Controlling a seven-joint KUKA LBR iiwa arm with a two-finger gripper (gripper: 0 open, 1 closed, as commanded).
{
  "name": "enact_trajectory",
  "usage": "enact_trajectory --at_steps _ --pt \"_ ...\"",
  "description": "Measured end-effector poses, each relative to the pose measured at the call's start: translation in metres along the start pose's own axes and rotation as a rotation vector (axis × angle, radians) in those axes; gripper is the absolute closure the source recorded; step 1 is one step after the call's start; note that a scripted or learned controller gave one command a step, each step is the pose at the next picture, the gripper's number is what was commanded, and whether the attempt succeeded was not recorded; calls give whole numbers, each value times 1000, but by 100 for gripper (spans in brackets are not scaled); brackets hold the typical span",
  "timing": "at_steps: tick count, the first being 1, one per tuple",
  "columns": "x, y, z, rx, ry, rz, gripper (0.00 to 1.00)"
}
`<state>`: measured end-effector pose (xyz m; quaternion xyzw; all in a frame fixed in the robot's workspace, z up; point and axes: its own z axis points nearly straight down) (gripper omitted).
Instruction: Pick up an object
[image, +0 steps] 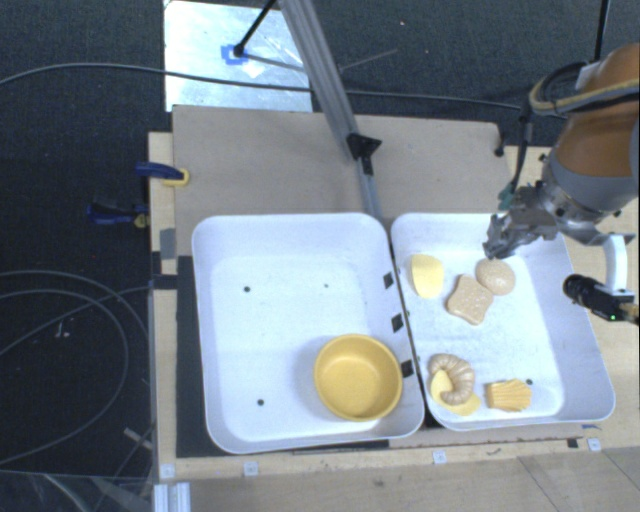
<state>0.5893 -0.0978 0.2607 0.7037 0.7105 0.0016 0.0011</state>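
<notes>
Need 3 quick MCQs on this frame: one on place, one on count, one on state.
1. Where is the yellow bowl?
A. Left bin, near front right corner
B. Right bin, back
C. On the bench outside the bins

2. How many food-like items lie in the right bin?
A. Two
B. Five
C. Eight

3. Where is the hand?
A. Over the left bin
B. Low over the right bin, at the round bun
C. Parked off the bench

Answers:
1 A, the bowl sits in the left bin.
2 B, five pale pieces are spread there.
3 B, its tip is just above the bun.
</notes>
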Motion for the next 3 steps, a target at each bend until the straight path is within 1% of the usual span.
enact_trajectory --at_steps 1,2,3 --pt "51 32 3 -1 0 -1 100" --pt "111 48 6 -1 1 -1 100" --pt "152 62 17 0 0 1 100"
